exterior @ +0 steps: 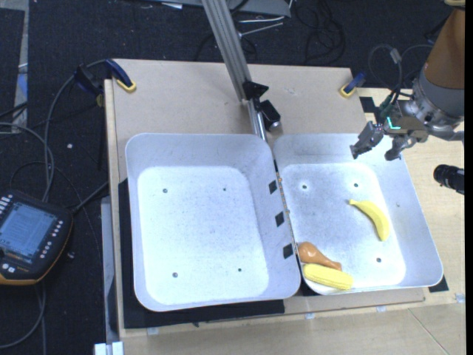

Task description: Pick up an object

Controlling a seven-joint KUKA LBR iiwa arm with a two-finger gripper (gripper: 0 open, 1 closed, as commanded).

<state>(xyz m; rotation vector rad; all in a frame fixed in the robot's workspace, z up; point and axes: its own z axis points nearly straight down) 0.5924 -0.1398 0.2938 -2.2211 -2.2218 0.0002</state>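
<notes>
Two shallow white bins are seen side by side on a pale wooden bench (192,95); the left bin (196,220) has only a speckled floor with a few small dark dots, while the right bin (325,180) holds three things. A yellow banana (372,217) is laid on the right bin's floor, toward its right side, curved and running from upper left to lower right; it is set well apart from the other two items. An orange-brown chicken drumstick toy (318,255) is found near the bin's lower left corner, close to the wall shared with the left bin; a yellow corn cob (328,276) is placed just below it, at the bin's front rim, and the two appear to be touching. The gripper (378,143) is held above the upper right part of the right bin, near its far rim, carried by the grey arm with its orange band (451,50) reaching in from the right; its two dark fingers (363,142) are seen spread apart with nothing between them. The gripper is positioned well apart from the banana and farther still from the drumstick and corn. A slanted metal pole (230,46) is seen crossing the bench behind the bins; a handheld control pendant (26,235) is lying on the dark floor to the left.
</notes>
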